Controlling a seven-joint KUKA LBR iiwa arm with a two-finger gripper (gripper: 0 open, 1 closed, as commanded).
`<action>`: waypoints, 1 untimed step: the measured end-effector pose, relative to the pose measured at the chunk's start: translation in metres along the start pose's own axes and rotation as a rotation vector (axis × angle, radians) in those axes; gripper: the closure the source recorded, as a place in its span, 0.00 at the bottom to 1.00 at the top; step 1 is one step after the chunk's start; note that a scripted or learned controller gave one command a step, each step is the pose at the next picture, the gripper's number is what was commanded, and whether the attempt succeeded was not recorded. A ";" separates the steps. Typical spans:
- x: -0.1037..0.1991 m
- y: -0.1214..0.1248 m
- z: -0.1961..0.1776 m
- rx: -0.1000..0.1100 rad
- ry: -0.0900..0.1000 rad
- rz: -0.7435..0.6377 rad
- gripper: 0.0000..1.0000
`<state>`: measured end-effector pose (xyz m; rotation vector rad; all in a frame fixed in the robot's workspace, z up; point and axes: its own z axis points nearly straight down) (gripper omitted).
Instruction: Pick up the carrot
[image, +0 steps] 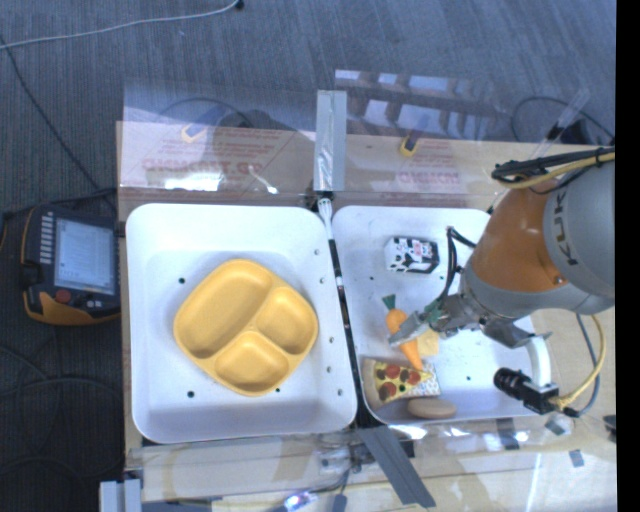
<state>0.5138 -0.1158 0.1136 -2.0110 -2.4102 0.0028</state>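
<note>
While the carrot (402, 337) lies in the right bin (470, 395) beside the pizza slice (403, 381), our gripper (425, 322) sits right at it. Jaws: can't tell. We should centre on the orange body before lifting.

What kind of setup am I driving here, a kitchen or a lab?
Likely a robotics lab bench: two white bins holding toy food like the carrot, a teach pendant and loose cables on grey carpet.
</note>
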 end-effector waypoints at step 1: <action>0.022 0.031 -0.070 -0.002 -0.001 -0.259 1.00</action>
